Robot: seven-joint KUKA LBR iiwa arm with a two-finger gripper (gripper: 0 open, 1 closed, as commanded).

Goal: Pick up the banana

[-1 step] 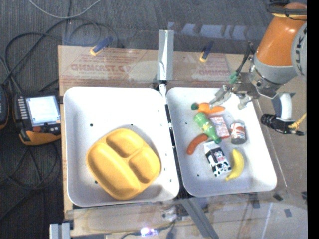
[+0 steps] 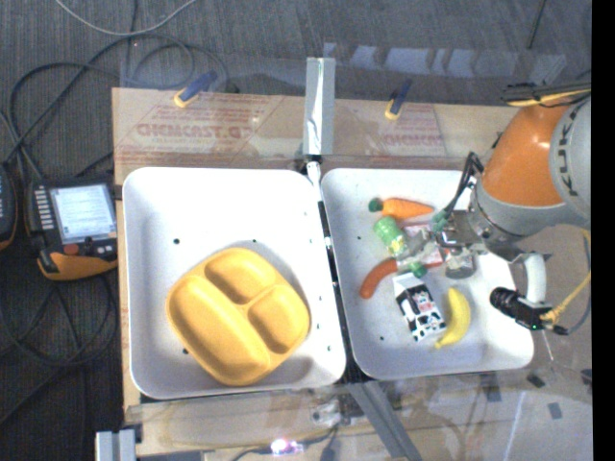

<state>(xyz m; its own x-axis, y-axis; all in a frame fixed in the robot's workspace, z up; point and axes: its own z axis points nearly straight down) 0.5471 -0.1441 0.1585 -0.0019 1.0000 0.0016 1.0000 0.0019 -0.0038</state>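
Note:
The yellow banana (image 2: 455,317) lies in the right bin (image 2: 500,349), towards its front right, just right of a black-and-white box (image 2: 419,311). My gripper (image 2: 434,248) hangs over the middle of that bin, up and to the left of the banana and apart from it. It sits above a small cluttered patch of items. Behind it the grey arm with its orange band (image 2: 527,166) comes in from the right.
In the right bin also lie an orange carrot (image 2: 404,206), a green bottle (image 2: 390,232) and a red pepper-like piece (image 2: 378,277). A yellow divided plate (image 2: 238,313) rests in the left bin (image 2: 154,219). A raised rim (image 2: 327,248) divides the bins.

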